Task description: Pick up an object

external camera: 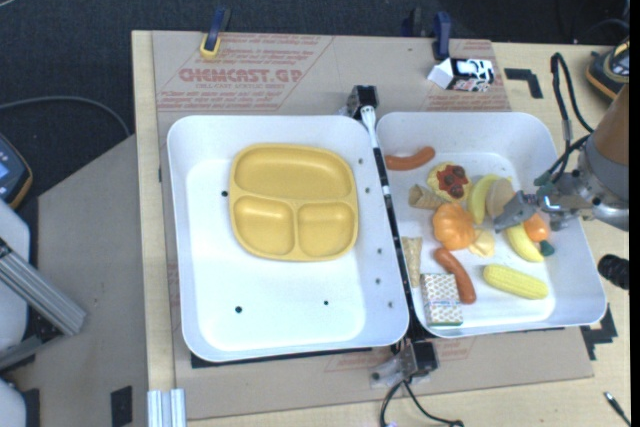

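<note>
One arm (612, 165) reaches in low from the right, its gripper (522, 209) down among the food in the right bin (575, 300); whether the jaws are apart or together, I cannot tell. One yellow divided tray (294, 199) lies well left of the jaws. Nearby: two sausages (409, 158), one corn cob (515, 281) below, one orange (453, 227) just left.

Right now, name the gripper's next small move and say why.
Probably a short drop straight down. The gripper hangs low over the toy-food pile in the right bin, beside the banana and orange, with nothing visibly between its fingers.
</note>
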Motion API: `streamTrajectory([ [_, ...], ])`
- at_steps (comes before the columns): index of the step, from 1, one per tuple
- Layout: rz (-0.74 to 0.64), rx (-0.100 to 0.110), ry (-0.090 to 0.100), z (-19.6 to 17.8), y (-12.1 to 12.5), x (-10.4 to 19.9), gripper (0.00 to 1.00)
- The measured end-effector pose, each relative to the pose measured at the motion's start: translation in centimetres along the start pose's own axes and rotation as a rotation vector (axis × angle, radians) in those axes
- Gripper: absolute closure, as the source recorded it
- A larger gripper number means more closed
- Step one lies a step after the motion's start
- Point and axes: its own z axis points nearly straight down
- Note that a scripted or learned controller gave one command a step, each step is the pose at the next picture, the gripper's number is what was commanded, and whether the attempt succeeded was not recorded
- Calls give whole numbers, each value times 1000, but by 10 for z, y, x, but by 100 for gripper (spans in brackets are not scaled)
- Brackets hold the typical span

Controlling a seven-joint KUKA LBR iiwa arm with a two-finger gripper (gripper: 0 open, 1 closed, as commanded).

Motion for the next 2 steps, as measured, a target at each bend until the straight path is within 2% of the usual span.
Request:
streamTrajectory([
  [1, -1, 0, 1, 58, 7, 7, 0],
  [2, -4, -4, 6, 76, 8, 10, 0],
])
